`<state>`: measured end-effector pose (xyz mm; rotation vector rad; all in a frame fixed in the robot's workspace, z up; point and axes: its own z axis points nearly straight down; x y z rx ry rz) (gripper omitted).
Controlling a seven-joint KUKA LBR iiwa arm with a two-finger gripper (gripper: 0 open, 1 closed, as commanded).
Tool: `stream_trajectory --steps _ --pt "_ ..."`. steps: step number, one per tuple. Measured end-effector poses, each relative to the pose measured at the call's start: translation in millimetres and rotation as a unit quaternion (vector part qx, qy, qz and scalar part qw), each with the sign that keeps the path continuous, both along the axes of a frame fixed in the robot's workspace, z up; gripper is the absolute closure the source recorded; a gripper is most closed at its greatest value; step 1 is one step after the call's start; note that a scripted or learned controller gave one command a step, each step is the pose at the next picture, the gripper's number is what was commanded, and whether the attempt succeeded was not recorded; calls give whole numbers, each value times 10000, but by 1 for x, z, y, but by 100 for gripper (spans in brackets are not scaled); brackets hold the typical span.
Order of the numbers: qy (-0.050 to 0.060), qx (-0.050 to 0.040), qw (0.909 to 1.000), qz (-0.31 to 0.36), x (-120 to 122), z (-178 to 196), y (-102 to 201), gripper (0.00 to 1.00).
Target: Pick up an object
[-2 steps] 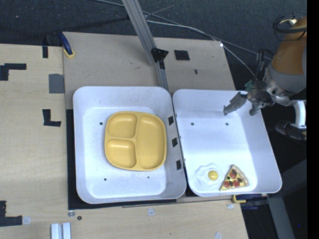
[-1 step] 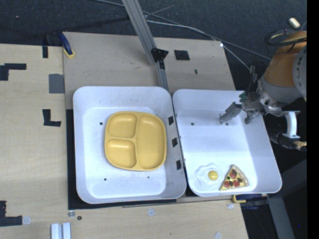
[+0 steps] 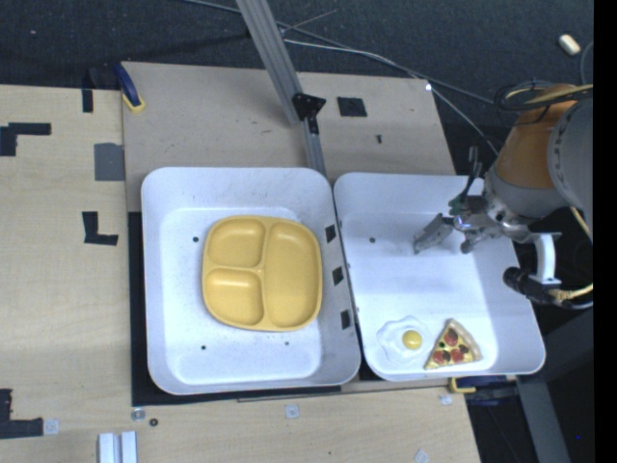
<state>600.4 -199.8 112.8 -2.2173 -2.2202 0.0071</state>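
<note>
Two small toys, one fried egg (image 3: 403, 337) and one pizza slice (image 3: 453, 344), lie side by side at the near edge of the right bin (image 3: 386, 201), with the egg on the side toward the left bin (image 3: 164, 258), which holds one yellow divided plate (image 3: 262, 272). Both toys look light, stiff and rather flat, so I judge a pinch across the slice's thicker crust end safest, the egg's thin white likely slipping. Farther back over the right bin, well apart from both toys, the gripper (image 3: 447, 236) hangs with fingers spread, pinching nothing.
</note>
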Motion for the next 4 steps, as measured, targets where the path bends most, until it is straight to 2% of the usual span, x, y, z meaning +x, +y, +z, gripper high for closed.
stream_trajectory --steps 1,2,3,4 --pt "-33 -11 10000 2 1 -28 0 0" --pt "-60 -25 10000 9 2 -15 0 100" --pt "-46 -3 10000 0 -3 46 2 100" --pt "-52 -8 10000 0 -1 101 -7 100"
